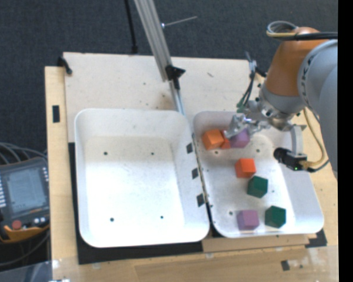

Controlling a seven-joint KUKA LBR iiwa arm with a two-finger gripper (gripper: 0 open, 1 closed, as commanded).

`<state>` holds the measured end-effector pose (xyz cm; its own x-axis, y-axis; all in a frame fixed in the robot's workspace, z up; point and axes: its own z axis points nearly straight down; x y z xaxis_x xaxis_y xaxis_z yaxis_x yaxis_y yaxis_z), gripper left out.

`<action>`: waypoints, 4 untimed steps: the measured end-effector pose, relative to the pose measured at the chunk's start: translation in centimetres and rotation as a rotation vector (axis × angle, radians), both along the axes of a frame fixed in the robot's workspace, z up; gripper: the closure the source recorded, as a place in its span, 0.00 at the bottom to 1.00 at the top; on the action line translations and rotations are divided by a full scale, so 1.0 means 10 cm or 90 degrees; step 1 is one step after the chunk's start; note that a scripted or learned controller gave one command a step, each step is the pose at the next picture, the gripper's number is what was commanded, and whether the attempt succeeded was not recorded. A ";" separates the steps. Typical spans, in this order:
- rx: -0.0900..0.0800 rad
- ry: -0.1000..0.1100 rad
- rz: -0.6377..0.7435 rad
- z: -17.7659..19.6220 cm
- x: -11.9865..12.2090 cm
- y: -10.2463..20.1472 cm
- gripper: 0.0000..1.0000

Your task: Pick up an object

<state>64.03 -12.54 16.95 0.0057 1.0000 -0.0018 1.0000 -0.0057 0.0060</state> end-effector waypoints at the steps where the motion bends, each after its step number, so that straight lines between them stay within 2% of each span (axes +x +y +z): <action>1: 0.000 0.000 0.005 0.47 0.08 -0.02 1.00; 2: 0.000 0.000 0.007 0.94 0.14 -0.09 1.00; 4: 0.001 0.005 0.008 0.94 0.16 1.08 1.00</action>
<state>65.68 -1.73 26.36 -0.0072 1.0000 0.0004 1.0000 0.0072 -0.0013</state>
